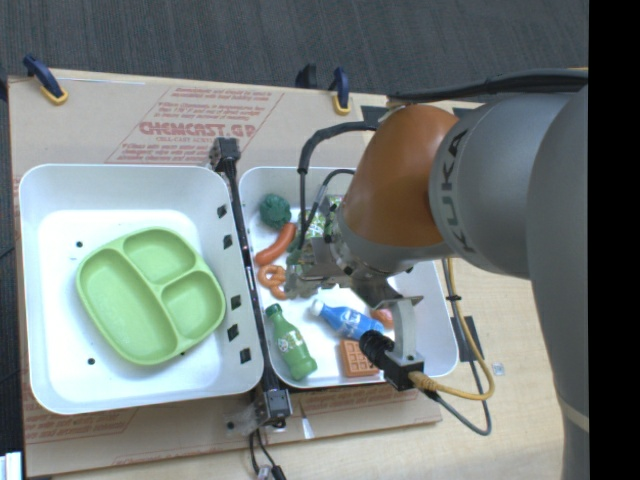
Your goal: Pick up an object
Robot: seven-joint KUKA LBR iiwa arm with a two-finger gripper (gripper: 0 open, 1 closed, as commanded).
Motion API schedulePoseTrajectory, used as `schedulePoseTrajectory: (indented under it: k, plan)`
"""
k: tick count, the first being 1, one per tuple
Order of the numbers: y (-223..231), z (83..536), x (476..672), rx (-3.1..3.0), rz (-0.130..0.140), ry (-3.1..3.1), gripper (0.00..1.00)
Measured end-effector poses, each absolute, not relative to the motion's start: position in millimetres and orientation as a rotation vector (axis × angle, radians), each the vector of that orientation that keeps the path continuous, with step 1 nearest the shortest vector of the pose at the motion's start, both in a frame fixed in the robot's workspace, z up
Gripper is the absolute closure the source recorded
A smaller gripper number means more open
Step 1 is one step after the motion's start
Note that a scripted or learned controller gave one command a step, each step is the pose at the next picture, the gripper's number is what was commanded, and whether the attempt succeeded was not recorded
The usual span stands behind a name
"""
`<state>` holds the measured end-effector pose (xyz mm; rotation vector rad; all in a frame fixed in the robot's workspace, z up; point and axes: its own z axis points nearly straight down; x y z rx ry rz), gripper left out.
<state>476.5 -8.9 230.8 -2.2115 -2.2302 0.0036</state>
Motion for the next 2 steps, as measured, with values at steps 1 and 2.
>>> schedulePoseTrajectory:
  k: [1,2]
  plan:
    - [-126.1,164.4,475.8,-2.216,0.006,-2.225,1.0]
    - [-124.7,175.1,477.8,-2.206,0.003,-2.237,1.0]
